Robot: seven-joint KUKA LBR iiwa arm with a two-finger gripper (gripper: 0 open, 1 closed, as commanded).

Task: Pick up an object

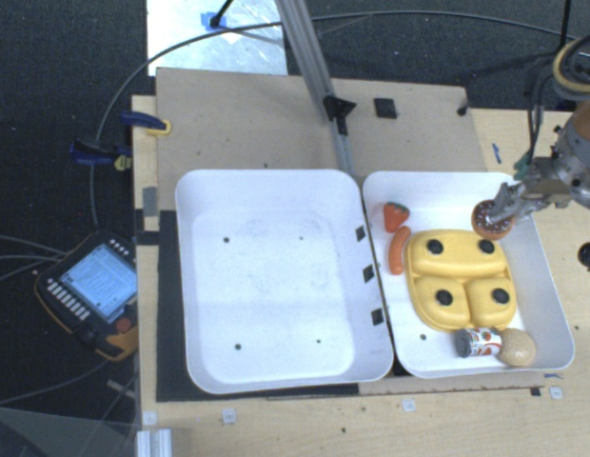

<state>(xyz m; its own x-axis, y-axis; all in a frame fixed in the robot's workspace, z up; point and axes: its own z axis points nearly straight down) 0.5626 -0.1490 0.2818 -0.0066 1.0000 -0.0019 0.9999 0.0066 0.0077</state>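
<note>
Camera view puts my tool (504,203) over the far right corner of the right bin (554,305), reaching in from the right with the grey wrist just behind it. Right at its tip I see a small round brown piece, a donut (486,219) by the look of it, sitting just inside the bin's far wall. The tip and the donut overlap from this angle, so I cannot tell whether the tool is spread, pressed together, or pinching the donut; I also cannot tell if the donut rests on the bin floor or is lifted off it.

The relation I care about: the donut lies just to the left of and slightly nearer the camera than the tool's tip, essentially under it. It is round, so no long axis dictates the wrist angle. If it is not yet gripped, I judge only a short descent is needed.

The other things in the right bin lie well toward the camera from the tool: a yellow tray (462,279) in the middle, a carrot (397,216) and a sausage (399,250) along the left wall, a can (478,342) and a potato (518,347) touching at the near edge. The left bin (195,284) sits beside it on the counter (247,122).
</note>
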